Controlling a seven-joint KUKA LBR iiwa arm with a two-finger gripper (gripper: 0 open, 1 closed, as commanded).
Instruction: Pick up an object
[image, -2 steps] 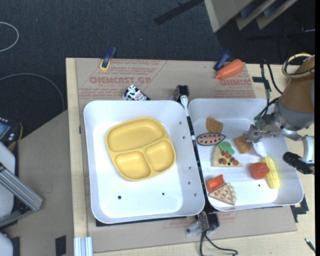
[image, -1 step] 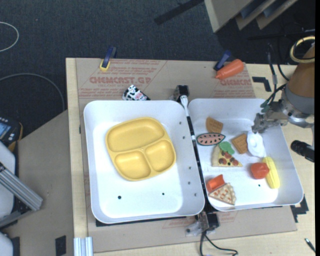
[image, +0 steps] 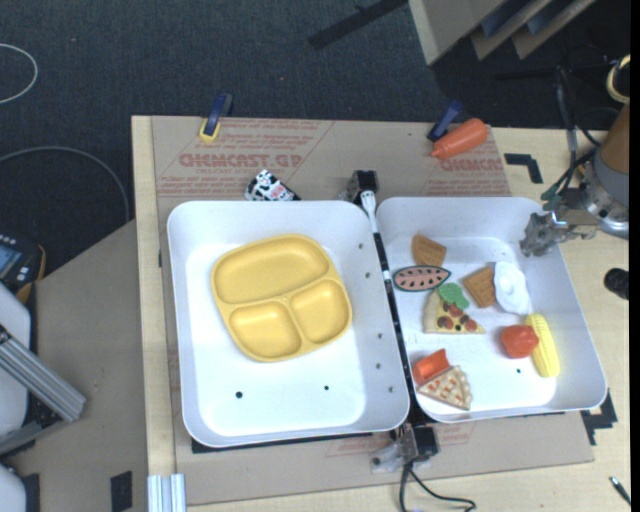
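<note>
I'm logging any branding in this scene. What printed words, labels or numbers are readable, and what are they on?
"CHEMCAST GP" in red print on the brown protective sheet behind the left bin.
The same red print repeats behind the right bin, too blurred to read.
The lines of smaller red print are too small to read.

Two bins sit side by side on the worktop (image: 150, 300). The left bin (image: 200, 400) holds a divided plate (image: 281, 296) near its middle. The right bin (image: 570, 300) holds the toy foods: a watermelon slice (image: 420, 277) by its left wall, a pizza slice (image: 450, 316) just right of it, another pizza slice (image: 447, 387) at the front, and a corn cob (image: 543, 344) beside a tomato (image: 518, 341) to the right. The gripper (image: 541, 232) hangs over the right bin's back right corner.
</note>
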